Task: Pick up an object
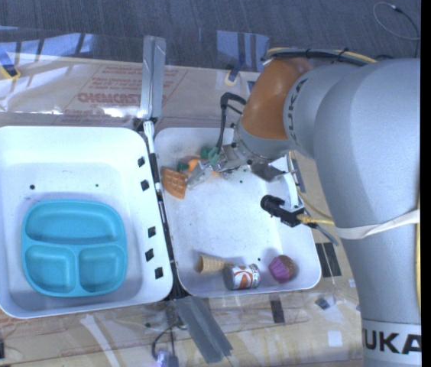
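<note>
A tray [73, 246] lies in the left bin [1, 205]. In the right bin [307, 281], a cone [209, 264], can [241, 277] and what may be a ball [282, 267] line the near wall.

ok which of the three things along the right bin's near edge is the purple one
The round one at the right end of the row. The can beside it is silver and orange, and the cone at the left end is tan.
</note>
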`<action>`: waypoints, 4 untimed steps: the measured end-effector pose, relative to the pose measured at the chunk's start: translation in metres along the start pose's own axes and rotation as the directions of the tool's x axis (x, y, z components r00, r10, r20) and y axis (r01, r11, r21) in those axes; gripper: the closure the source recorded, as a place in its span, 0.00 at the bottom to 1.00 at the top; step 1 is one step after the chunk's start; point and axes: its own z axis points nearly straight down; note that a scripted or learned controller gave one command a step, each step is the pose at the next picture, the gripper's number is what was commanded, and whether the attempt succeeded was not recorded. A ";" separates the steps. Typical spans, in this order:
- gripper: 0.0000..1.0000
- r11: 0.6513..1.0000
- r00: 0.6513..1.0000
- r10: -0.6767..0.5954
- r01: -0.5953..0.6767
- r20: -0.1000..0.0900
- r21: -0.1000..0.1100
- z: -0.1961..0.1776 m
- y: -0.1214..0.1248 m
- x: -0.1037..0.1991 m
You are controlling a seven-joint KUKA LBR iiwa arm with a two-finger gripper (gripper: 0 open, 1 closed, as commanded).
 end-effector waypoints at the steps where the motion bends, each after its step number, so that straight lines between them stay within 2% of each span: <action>1: 0.00 0.980 0.980 0.198 -0.198 0.000 0.005 0.001 0.033 0.016; 2: 1.00 0.981 0.981 0.192 -0.192 -0.002 0.013 -0.008 0.032 0.017; 3: 0.00 0.981 0.981 0.192 -0.192 -0.002 0.013 -0.008 0.032 0.017; 4: 0.00 0.995 0.995 0.096 -0.096 -0.001 0.008 0.000 0.035 0.024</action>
